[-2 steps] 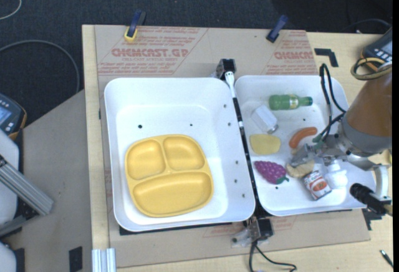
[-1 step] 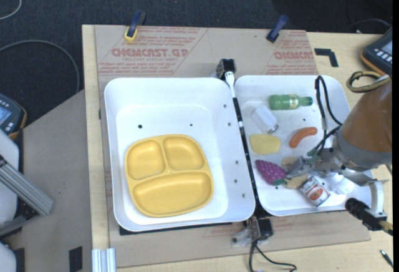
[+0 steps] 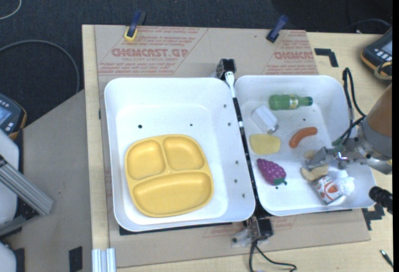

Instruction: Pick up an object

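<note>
A flat brown cardboard sheet (image 3: pixel 156 52) covers the desk (image 3: pixel 87 214), printed in red with letters that read roughly "GICHCAST", too blurred to be sure. On it the left shallow white plastic bin (image 3: pixel 124 102) holds a glossy yellow plastic tray with three rounded compartments (image 3: pixel 168 174), lying toward the bin's front left.

The right shallow white plastic bin (image 3: pixel 330 96), touching the first along a black hinge line, carries small toys: a green plastic bottle with a yellowish label (image 3: pixel 288 102) lying on its side near the back, a pale grey cylinder (image 3: pixel 264 118), a flat yellow wedge (image 3: pixel 265 143), a knobbly purple grape bunch (image 3: pixel 272 170), a smooth orange sausage (image 3: pixel 303 136), a tan bread-like piece (image 3: pixel 313 172), and a crumpled white-and-orange packet (image 3: pixel 330 189) at the front right.

The metallic gripper (image 3: pixel 319 156) hangs low just above the tan piece; I cannot tell how its fingers stand.
</note>
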Tool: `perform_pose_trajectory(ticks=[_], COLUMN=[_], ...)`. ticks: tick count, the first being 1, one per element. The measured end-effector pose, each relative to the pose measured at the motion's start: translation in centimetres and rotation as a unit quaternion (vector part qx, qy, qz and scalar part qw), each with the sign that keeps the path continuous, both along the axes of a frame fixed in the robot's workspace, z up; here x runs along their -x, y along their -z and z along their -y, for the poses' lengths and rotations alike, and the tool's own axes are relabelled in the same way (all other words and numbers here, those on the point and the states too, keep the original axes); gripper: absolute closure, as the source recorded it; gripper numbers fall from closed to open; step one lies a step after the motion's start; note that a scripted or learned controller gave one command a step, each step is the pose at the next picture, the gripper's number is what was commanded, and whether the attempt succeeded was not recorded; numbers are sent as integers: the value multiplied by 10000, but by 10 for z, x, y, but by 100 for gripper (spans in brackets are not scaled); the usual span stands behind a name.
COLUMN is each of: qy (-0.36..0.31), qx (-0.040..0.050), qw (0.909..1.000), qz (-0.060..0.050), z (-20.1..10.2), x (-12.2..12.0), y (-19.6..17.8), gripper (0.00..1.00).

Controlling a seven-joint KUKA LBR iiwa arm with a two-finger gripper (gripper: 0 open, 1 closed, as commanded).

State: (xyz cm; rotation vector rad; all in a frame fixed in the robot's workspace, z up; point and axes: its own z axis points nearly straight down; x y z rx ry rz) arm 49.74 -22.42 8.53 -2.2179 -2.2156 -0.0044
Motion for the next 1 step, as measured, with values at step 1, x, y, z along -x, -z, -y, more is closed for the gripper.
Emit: perform_pose_trajectory(ticks=[1], qy=[-41], qx=[7], qw=[10000], qz=[-2], z=[-88], x=[10], y=[-7], gripper=[0])
